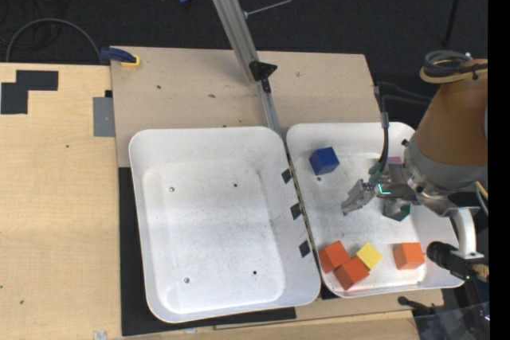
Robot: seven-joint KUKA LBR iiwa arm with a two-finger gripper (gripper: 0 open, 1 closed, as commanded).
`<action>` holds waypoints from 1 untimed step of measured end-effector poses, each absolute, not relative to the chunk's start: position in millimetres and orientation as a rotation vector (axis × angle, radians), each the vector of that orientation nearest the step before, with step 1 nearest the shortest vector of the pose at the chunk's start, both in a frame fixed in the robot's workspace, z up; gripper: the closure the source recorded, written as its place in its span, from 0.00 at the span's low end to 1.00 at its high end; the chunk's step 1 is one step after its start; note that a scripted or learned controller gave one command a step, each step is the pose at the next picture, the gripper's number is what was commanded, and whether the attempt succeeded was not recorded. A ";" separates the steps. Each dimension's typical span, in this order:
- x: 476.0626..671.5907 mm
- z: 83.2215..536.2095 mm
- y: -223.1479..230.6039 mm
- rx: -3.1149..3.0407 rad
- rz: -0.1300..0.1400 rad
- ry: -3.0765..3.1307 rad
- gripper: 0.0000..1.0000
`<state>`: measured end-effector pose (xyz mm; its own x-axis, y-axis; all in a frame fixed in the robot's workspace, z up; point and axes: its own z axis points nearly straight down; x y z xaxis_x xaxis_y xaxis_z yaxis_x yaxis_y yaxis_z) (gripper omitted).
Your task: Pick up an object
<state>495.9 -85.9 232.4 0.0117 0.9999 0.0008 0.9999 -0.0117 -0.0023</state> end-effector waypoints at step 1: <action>544.4 188.4 58.1 -2.211 0.002 -2.225 0.00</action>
